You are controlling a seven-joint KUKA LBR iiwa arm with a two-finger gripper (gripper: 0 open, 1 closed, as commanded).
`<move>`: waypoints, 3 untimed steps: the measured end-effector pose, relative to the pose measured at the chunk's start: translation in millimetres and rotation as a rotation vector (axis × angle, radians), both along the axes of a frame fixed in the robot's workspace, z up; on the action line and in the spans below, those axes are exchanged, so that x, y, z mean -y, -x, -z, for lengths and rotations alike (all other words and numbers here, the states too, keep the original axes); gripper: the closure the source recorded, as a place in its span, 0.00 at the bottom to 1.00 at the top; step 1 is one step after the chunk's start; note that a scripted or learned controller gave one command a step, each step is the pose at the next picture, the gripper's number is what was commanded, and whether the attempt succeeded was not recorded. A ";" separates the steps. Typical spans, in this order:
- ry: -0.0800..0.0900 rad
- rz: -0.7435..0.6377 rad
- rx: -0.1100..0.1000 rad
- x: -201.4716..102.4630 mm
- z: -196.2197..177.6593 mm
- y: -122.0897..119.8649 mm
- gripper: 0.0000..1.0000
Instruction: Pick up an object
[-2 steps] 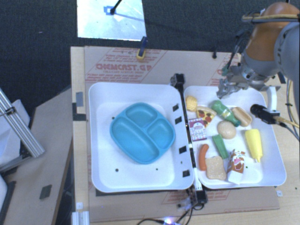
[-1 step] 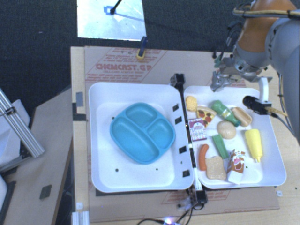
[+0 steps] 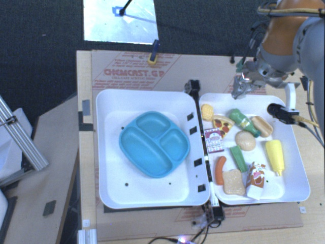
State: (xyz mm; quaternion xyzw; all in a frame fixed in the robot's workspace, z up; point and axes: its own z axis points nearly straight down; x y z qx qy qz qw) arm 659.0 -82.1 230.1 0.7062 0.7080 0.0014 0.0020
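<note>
The right bin (image 3: pixel 297 187) holds several toy foods. Among them are a yellow waffle piece (image 3: pixel 207 112), a pizza slice (image 3: pixel 222 123), a green bottle (image 3: pixel 244 122), a hot dog (image 3: pixel 261 125), a pale round bun (image 3: pixel 245 140), a yellow corn cob (image 3: pixel 274 155), a pink carton (image 3: pixel 214 140), a green pepper strip (image 3: pixel 238 157), an orange sausage (image 3: pixel 220 170), a toast slice (image 3: pixel 233 182) and a red-and-white carton (image 3: pixel 256 176). My gripper (image 3: pixel 240 90) hangs above the bin's far edge, behind the green bottle and apart from every item.
A blue divided plate (image 3: pixel 154 143) lies in the left bin (image 3: pixel 109 187). A black clipped divider (image 3: pixel 199 136) runs between the bins. A shiny square sheet (image 3: pixel 120 13) lies beyond the cardboard base. The arm (image 3: pixel 289 29) comes in from the upper right.
</note>
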 end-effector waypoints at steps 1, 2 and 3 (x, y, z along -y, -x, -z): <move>0.000 -0.003 0.000 -4.2 -4.0 -11.7 1.00; 0.000 0.001 -0.003 1.8 13.6 -14.9 1.00; 0.001 0.002 -0.001 9.9 2.7 -12.5 1.00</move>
